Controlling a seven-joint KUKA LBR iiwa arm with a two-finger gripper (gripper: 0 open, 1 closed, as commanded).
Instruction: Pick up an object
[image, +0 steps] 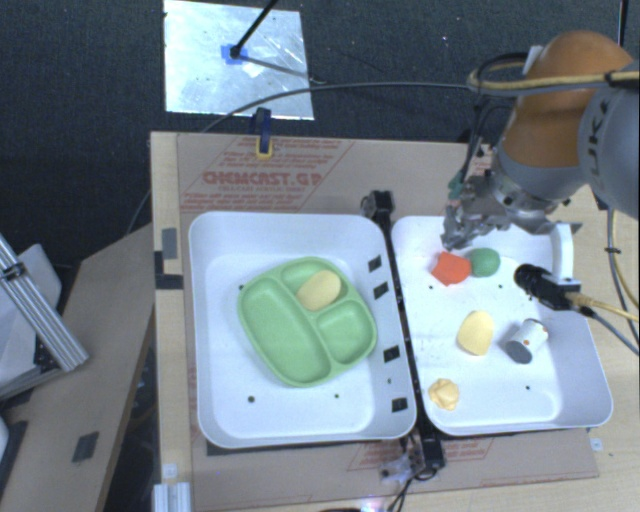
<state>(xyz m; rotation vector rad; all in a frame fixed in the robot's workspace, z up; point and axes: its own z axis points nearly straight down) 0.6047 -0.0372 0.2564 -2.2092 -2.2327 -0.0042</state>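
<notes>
- The green three-compartment plastic plate (300, 335) takes up the middle of the left white bin (215, 330), with bare floor around it.
- In the right white bin (585, 395), the orange block (451, 268) and green ball (484, 262) crowd the far end under the gripper (458, 237).
- Open floor lies along its near edge, beside the small yellow lump (444, 393).

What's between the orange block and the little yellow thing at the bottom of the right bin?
In the camera view, a yellow lemon-shaped piece lies between the orange block and the small yellow thing; around it is bare white bin floor.
</notes>
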